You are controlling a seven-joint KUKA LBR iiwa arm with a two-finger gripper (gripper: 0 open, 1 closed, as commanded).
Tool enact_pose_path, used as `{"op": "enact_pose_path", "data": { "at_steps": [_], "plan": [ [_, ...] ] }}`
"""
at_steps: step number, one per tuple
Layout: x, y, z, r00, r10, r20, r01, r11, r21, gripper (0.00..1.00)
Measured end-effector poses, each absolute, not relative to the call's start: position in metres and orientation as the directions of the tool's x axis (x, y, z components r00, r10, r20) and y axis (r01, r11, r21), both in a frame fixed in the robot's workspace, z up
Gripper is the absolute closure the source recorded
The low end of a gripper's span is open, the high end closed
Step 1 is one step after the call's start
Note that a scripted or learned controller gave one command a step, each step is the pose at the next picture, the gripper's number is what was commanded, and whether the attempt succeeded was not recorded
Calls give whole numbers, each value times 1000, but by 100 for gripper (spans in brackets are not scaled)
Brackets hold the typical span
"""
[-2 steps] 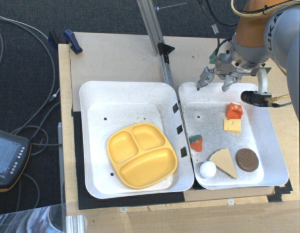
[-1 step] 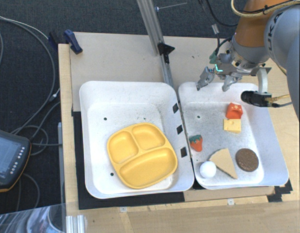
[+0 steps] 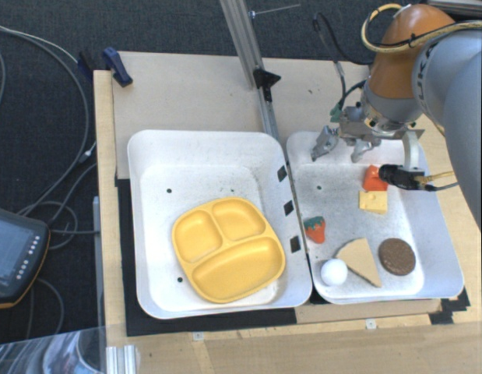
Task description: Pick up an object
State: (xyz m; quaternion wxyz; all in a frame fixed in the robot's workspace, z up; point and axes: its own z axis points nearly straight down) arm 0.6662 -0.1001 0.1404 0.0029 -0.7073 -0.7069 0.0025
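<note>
Hand point(image 3: 341, 144) fingers spread apart, holding nothing, above right bin point(image 3: 435, 232) far end.

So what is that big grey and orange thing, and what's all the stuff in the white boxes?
That is a robot arm, seen by a camera looking down from above. Its metal gripper hangs over the far end of the right white bin, holding nothing that I can see. That bin has toy food: an orange-red block, a yellow cheese square, a small strawberry, a white ball, a tan wedge and a brown round cookie. The left white bin holds a yellow divided plate.
</note>
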Motion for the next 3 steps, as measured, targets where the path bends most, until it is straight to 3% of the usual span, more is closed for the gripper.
{"op": "enact_pose_path", "data": {
  "at_steps": [1, 2, 3],
  "plan": [
    [665, -99, 89, 0, 1000, 1, 1000, 0, -8, 0],
    [668, -99, 105, -1, 1000, 1, 1000, 1, 0, 100],
    [673, -96, 150, -2, 1000, 0, 1000, 2, 7, 100]
  ]
}}
